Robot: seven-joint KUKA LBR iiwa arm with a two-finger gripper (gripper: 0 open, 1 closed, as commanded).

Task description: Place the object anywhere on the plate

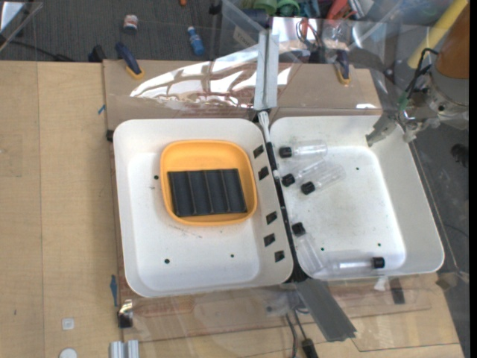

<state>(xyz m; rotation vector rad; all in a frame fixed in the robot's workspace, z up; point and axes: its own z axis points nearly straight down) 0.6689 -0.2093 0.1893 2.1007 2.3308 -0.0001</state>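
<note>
Showing the placing step apparently complete, with the pincer standing off from the plate.
The left bin (134, 274), well apart from the pincer (387, 131) toward the view's left, carries the orange plate (175, 155). On the plate lies the black ribbed block (207, 192), flat and wholly within the rim, so the object looks already delivered. The right bin (417, 230) lies just below the pincer, which hangs over its far right corner. Whether the pincer is wide or narrow cannot be told at this size, and nothing is seen in its hold. Three clear capped tubes (305, 150) (322, 177) (354, 263) rest in the right bin, to the view's left of the pincer and nearer the camera. The next move probably calls only for staying clear of the plate.
</note>
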